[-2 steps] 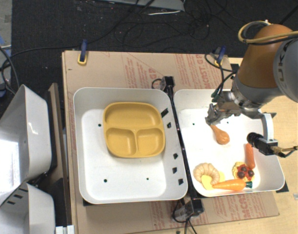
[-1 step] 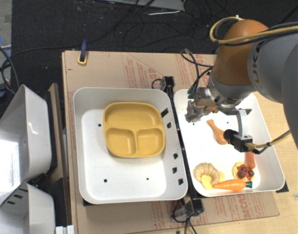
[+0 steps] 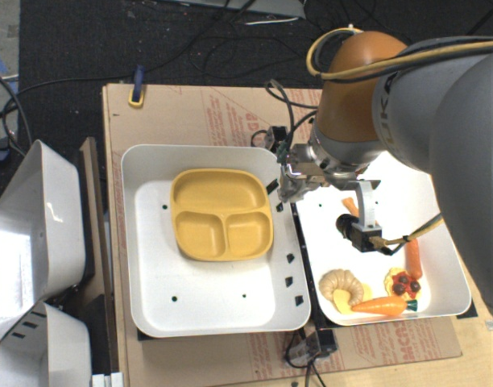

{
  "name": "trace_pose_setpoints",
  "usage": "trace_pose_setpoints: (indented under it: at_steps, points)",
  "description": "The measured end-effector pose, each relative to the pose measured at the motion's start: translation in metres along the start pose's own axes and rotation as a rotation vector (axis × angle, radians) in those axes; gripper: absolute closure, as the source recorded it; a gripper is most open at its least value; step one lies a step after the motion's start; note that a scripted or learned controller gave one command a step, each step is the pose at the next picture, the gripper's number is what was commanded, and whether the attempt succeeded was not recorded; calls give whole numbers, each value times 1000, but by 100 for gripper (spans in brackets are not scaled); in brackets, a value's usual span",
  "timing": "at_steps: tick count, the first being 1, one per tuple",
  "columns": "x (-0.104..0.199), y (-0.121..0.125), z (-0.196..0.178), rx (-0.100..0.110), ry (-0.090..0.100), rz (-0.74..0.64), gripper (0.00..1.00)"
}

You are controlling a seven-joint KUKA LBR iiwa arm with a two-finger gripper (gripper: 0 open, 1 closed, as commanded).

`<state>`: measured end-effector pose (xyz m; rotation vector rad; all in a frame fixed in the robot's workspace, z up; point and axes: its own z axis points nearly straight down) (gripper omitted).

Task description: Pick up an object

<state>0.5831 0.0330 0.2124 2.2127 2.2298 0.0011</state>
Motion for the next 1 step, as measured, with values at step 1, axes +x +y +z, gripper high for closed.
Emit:
trace_pose_setpoints:
  at_steps: [1]
  points:
    - [48, 19, -15, -3, 1, 0, 100]
